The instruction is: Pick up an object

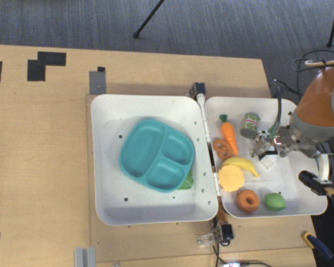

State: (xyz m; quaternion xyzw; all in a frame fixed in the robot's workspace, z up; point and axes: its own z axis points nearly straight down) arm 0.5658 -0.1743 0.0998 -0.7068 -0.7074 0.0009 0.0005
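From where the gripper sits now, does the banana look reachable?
Probably yes. The gripper hangs in the right bin, just right of the banana, with bare bin floor between them. The carrot and the yellow disc crowd the banana's far side, which may hamper a grasp.

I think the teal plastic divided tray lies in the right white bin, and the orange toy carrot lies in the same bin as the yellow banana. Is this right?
Not quite. The camera view shows the teal plastic divided tray in the left white bin, not the right one. The rest holds: the orange toy carrot lies in the right white bin together with the yellow banana.
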